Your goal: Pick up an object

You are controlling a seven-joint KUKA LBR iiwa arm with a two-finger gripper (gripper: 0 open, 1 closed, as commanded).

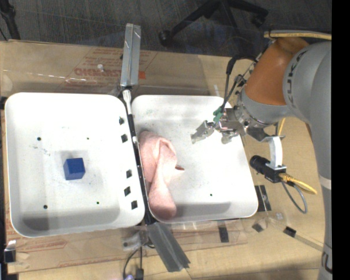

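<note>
Presently I am hovering my gripper [203, 132] over the right bin [233, 206], grip unreadable, nearing the pink cloth [158, 171].

The grey arm [306, 86], banded in orange above the wrist, is seen reaching in from the right, its wrist bent leftward, and the gripper [202, 133] is held low and pointed to the left, with nothing seen between its tips.
</note>
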